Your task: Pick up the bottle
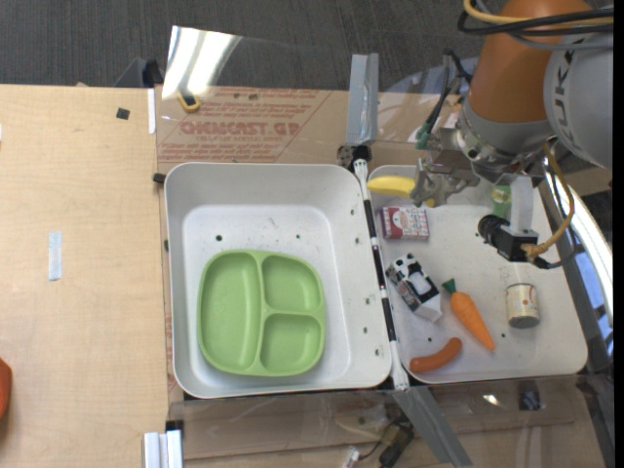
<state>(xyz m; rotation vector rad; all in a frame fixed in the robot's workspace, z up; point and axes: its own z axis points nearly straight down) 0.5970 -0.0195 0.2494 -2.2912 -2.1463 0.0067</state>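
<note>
The arm (546, 57) reaches in from the right and hangs over the far end of the right bin (561, 359), its orange band up top. The end effector (436, 185) sits low over that bin's far left corner, right beside the banana (392, 185); whether its fingers are spread or closed cannot be told from here, and nothing shows between them. The bottle (501, 199), a small green thing, peeks out near the far right of the same bin, partly hidden behind the wrist and its cables, to the right of the end effector and apart from it.

Down the right bin: a small red and white box (404, 223) lies just beside the end effector's near side, then a black and white toy (414, 283), a carrot (471, 318) pointing toward the near edge, a sausage (437, 355) at the near rim, and a small can (523, 304) standing upright on the right.

Over in the left bin (185, 261), a green divided plate (261, 312) lies flat, toward the near side. The wooden worktop (78, 261) stretches off to the left.
</note>
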